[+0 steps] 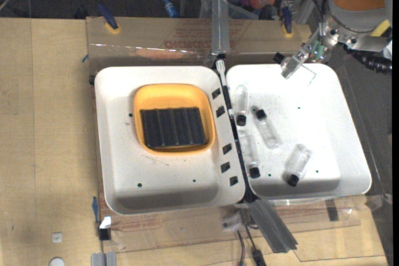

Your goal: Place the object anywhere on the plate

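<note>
Camera view: arm enters from upper right, wrist angled down-left; jaws (292,65) hover over right bin's (349,134) far edge, state cannot be told. Clear vials (298,162) lie inside that bin. Yellow plate (174,95) sits in left bin (118,152).

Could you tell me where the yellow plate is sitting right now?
The yellow plate sits in the left white bin, toward its upper middle, with a dark ribbed block lying on it. The clear vials lie in the right bin.
</note>
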Available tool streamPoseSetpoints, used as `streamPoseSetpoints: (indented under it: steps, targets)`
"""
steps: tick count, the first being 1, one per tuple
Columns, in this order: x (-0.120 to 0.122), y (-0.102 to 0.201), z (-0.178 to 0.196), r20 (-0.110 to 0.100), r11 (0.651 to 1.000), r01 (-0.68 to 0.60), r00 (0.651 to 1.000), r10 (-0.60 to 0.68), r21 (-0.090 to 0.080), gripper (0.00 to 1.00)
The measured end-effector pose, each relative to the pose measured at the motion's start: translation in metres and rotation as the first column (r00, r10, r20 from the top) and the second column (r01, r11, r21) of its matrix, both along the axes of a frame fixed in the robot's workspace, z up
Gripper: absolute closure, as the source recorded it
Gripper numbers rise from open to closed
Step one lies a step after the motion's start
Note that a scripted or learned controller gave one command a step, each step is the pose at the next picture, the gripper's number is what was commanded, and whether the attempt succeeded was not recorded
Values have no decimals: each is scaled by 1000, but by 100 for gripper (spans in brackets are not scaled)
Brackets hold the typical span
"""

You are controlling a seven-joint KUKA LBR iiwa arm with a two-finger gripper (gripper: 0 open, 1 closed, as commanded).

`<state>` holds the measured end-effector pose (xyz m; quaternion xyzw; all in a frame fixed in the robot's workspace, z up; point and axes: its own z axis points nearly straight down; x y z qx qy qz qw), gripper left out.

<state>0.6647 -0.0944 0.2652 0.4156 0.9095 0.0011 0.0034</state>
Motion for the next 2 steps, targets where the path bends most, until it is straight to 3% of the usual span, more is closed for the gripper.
streamPoseSetpoints:
  steps: [1, 2]
  targets:
    - [0, -8, 25, 1, 975, -221, 975, 221, -1, 100]
    - [-3, -22, 37, 1, 974, -227, 974, 228, -1, 100]
